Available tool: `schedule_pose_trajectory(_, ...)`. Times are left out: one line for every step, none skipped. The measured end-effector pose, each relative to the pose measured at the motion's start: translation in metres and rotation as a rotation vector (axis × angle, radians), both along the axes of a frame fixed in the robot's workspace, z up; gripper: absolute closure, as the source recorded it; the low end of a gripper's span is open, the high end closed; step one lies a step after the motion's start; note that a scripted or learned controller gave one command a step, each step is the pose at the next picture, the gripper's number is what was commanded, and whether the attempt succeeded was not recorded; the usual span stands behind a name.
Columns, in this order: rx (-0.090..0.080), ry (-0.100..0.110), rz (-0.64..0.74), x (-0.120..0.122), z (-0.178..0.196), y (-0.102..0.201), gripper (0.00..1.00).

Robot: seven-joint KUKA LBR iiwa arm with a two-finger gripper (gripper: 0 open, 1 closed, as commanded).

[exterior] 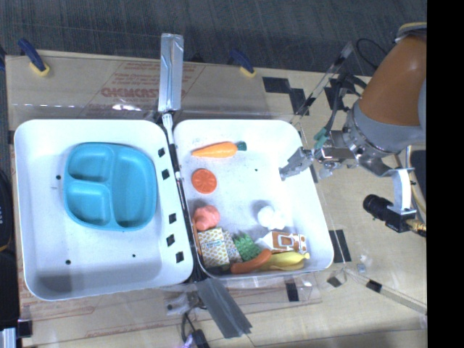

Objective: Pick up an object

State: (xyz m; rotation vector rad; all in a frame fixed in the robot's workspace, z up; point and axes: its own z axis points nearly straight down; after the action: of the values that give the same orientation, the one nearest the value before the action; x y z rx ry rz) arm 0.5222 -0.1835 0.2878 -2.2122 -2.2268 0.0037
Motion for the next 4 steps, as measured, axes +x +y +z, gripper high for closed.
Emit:
schedule_pose_trajectory(0.000, 0.004, -0.063, 0.043, -0.090, 0.022, 0.00)
schedule_pose_trajectory(0.001, 0.004, 0.041, 0.083, -0.164, 0.079, 0.00)
schedule_pose_trajectory(0.001, 0.001, 0.059, 0.032, -0.197, 0.082, 0.00)
schedule_pose_trajectory(0.000, -0.002, 0.131, 0.113, -0.196, 0.087, 0.00)
